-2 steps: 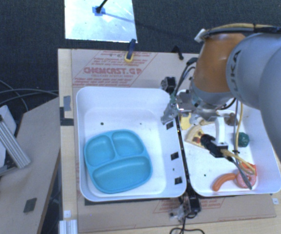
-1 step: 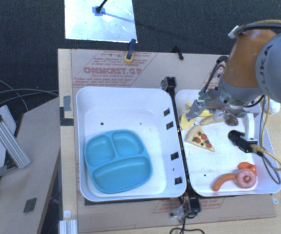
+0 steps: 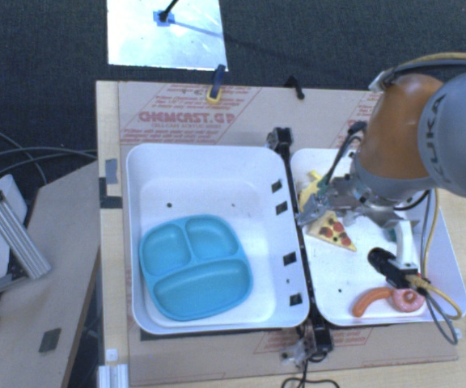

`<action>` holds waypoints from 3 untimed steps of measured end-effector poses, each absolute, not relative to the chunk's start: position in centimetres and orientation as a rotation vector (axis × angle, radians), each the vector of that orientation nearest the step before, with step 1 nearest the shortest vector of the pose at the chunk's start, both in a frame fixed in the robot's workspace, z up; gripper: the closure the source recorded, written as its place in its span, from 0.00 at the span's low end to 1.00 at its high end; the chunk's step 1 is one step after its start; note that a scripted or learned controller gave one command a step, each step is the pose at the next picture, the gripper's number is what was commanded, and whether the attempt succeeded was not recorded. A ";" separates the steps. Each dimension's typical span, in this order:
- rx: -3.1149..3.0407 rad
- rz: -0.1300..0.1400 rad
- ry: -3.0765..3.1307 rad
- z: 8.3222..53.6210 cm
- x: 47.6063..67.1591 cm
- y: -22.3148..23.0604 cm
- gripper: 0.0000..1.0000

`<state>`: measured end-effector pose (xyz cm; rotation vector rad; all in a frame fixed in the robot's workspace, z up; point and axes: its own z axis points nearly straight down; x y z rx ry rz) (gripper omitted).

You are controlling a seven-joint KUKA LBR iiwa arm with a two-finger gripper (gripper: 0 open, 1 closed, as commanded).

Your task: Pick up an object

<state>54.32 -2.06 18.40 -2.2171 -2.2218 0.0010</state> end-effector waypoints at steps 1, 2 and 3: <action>-2.221 0.003 -2.218 18.4 48.4 -3.1 0.00; -2.222 -0.006 -2.226 19.5 48.8 -3.0 1.00; -2.216 -0.015 -2.236 27.9 48.9 0.8 1.00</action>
